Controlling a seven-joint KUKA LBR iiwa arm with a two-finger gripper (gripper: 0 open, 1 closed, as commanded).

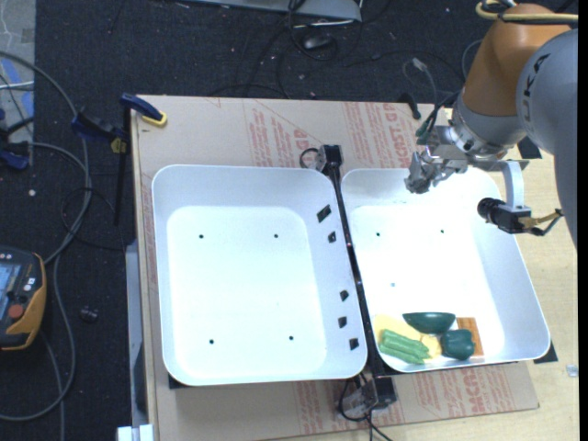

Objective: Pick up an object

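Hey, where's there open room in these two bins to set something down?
The left bin shows bare floor between all four walls. The right bin is bare between the gripper and its near corner, crowded with the green objects.

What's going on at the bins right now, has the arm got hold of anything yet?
Not that the view shows. The arm's pincer hangs over the far end of the right bin, with nothing visible in it. The objects sit clustered at that bin's near end: a green ridged piece, a dark green bowl-shaped piece, a teal lump, a yellow piece and an orange piece. The left bin is beside it.
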